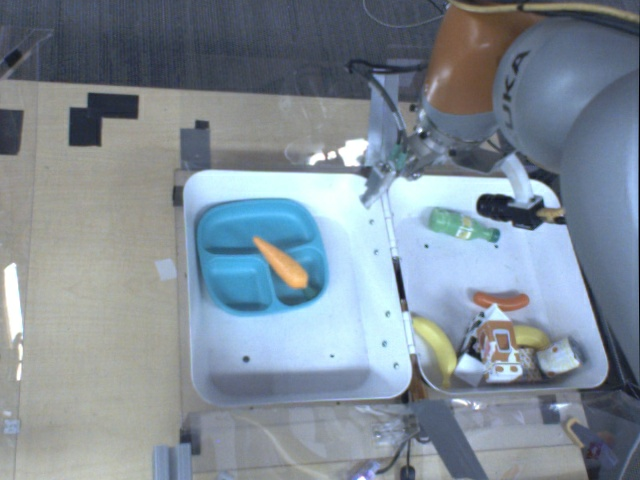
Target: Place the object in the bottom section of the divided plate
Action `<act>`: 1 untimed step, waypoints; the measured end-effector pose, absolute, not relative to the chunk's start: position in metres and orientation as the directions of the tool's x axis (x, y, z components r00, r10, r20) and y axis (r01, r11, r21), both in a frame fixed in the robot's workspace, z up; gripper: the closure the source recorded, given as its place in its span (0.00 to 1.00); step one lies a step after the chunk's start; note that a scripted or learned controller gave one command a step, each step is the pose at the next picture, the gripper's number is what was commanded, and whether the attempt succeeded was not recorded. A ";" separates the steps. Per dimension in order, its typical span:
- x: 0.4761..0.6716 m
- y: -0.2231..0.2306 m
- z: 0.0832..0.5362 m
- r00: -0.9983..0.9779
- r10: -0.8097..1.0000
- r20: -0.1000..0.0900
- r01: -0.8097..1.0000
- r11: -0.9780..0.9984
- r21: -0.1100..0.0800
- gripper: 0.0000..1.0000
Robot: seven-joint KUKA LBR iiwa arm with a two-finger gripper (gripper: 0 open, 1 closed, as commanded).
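Note:
A blue divided plate (222, 230) lies in the left bin (300, 358). An orange carrot (281, 262) rests on it, slanting from the centre ridge down into the lower right section. My gripper (383, 176) hangs above the wall between the two bins, up and to the right of the plate, well apart from the carrot. Nothing shows between its fingers.
The right bin (580, 298) holds a green bottle (462, 225), a red sausage (500, 300), a yellow banana (436, 346), a small carton (496, 345) and other small items at its front. The grey arm covers that bin's back right corner.

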State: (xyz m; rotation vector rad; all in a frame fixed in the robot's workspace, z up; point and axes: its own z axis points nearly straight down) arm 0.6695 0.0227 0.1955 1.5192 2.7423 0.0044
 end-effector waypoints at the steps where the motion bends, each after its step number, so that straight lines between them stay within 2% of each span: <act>1: 0.670 0.023 0.206 -0.533 0.846 -0.007 0.846 0.533 0.009 1.00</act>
